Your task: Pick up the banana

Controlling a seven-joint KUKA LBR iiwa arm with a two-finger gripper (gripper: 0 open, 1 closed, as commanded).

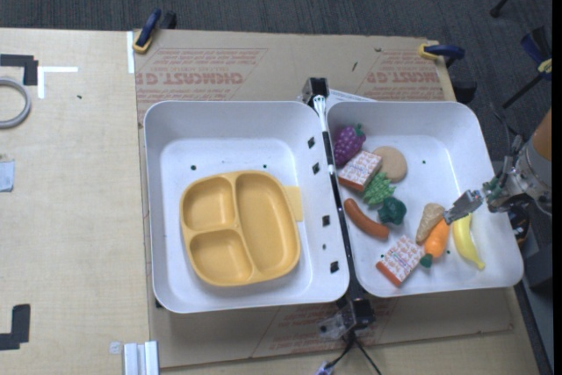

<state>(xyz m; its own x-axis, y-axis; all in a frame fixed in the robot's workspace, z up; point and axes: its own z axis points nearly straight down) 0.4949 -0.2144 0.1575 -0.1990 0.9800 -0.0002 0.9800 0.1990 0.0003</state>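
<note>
The yellow banana [467, 243] lies near the right wall of the right bin [439, 123], toward its front corner, running roughly front to back. An orange carrot [435, 241] lies just left of it, touching or nearly touching. My gripper [465, 206] reaches in over the bin's right rim and hovers just above the banana's far end. Its tip is close to the banana and to a tan cone-shaped piece [429, 219]. Nothing can be seen held in it.
The right bin also holds purple grapes [349, 139], a red-and-white box [360, 170], a tan round [392, 162], green vegetables [385, 198], a sausage [365, 219] and a second small box [400, 260]. A yellow divided plate [239, 227] sits in the left bin [176, 145].
</note>
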